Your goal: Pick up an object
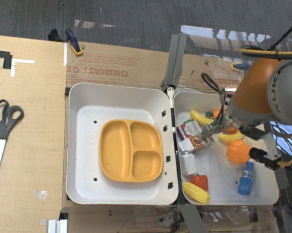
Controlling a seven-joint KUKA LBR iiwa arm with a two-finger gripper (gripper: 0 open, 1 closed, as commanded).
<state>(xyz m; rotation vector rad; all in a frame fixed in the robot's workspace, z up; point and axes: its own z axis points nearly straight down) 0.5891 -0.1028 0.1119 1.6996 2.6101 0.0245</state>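
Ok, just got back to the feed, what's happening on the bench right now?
The arm is reaching into the right bin, with its gripper down among the toy food beside a small snack packet and a banana. Whether it has anything gripped is unclear. An orange, blue bottle and corn cob lie nearby. The left bin holds a yellow divided tray.

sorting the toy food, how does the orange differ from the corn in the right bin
The orange is round and orange; the corn is long, yellow and bumpy. The orange sits toward the bin's right side, close under the arm; the corn lies at the near edge, touching a red item. Both rest loose on the floor of the right bin.
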